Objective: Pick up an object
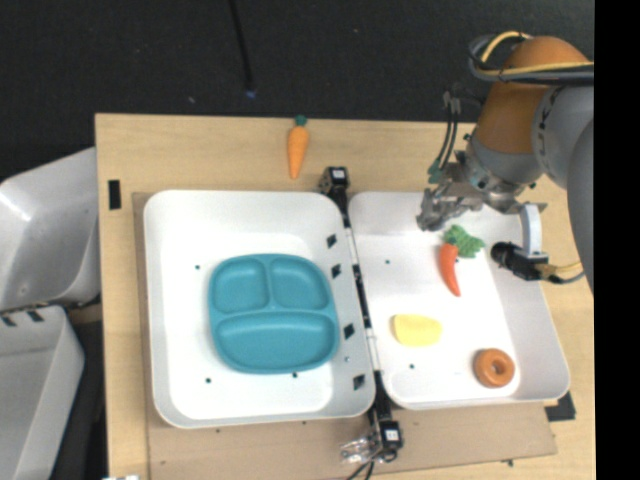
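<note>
Two white bins sit side by side on a light wood counter [120,158]. The left bin [170,368] holds a teal divided plate [272,311] with three compartments, lying flat near the bin's centre.

The right bin [530,353] holds three items. A red-orange carrot [451,266] with a green top lies at about 1 o'clock from the bin's centre, leaves toward the far wall, tip pointing toward 6 o'clock. A yellow piece [415,329] lies near the centre, slightly toward 7 o'clock. A brown doughnut [493,367] rests at 5 o'clock, close to the near right corner, apart from the yellow piece.

A second carrot [297,147], orange with a green top, lies on the bare counter outside the bins, at 12 o'clock from the left bin, just beyond its far wall.

The arm enters from 2 o'clock, orange band uppermost. The gripper [440,210] hangs over the far edge of the right bin, just at 11 o'clock from the red-orange carrot's leaves. Nothing can be seen between the jaws; whether they are released or clenched cannot be told from this angle.

Small black clips [335,179] sit along the seam between the bins. No brand, label or legible writing is visible on any item.
</note>
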Available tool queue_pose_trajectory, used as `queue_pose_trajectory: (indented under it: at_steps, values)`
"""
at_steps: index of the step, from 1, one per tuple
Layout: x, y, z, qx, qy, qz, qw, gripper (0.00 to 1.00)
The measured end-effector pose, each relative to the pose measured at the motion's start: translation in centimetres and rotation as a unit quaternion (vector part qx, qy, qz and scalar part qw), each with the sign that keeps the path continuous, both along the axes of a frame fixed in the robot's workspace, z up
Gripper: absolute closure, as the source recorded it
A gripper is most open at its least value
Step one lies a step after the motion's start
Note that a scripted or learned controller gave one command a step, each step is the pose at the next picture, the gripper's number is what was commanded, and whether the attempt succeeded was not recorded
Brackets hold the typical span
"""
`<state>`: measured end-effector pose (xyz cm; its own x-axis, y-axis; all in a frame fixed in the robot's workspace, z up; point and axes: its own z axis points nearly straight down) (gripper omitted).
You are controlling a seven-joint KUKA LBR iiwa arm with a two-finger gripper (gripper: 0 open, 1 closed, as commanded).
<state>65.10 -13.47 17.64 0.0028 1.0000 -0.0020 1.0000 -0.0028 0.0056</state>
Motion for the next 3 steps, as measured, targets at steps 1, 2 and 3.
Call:
queue_pose_trajectory:
  at_steps: [1,2,3]
  values:
    - [0.5,0.8,5.1,0.0003,-0.001,0.003,1.0000,1.00]
    - [-0.1,1.4,10.4,0.0003,-0.001,0.003,1.0000,1.00]
    - [-2.0,5.7,10.8,0.0014,0.003,0.004,1.0000,1.00]
